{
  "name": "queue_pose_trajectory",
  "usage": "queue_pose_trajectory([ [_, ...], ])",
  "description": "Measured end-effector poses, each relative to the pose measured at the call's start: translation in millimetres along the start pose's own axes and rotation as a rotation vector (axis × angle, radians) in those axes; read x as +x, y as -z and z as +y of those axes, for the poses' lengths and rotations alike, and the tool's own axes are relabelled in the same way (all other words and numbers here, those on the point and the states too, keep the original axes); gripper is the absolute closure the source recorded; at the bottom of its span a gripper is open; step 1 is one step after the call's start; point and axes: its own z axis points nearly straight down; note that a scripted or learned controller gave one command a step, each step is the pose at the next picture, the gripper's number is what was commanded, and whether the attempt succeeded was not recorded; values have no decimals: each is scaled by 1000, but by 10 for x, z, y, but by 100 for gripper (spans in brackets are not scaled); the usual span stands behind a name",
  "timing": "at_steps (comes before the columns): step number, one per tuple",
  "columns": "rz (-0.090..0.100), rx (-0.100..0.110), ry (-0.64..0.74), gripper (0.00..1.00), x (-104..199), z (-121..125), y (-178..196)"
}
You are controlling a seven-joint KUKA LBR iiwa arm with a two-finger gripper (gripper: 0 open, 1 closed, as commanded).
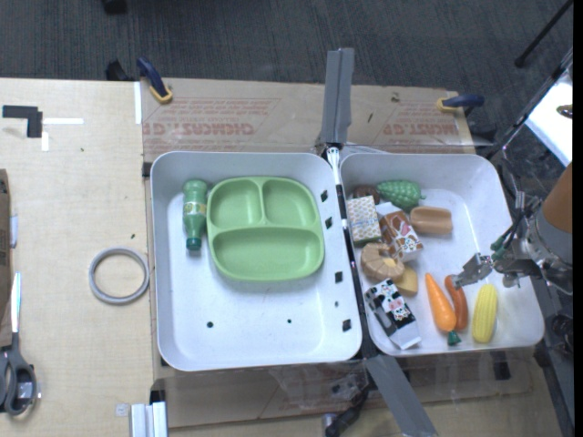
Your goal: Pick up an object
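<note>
My gripper hangs low over the right side of the right bin, its fingers open with nothing between them. Just below it lies a yellow corn cob, and to its left an orange carrot and a red-orange piece. Further left are a cow-patterned carton, a brown round food, two snack packets, a bread roll and a green bumpy vegetable.
The left bin holds a green divided plate and a green bottle. On the bench to the left lie a tape ring and scissors. Cardboard is clamped behind the bins.
</note>
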Motion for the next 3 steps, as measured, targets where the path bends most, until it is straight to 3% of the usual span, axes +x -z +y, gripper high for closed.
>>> queue_pose_trajectory([
  [1, -1, -2, 103, 0, 507, -9, -571],
  [2, 0, 1, 98, 100, 493, -7, -503],
  [3, -3, -2, 34, 100, 1320, 158, 427],
])
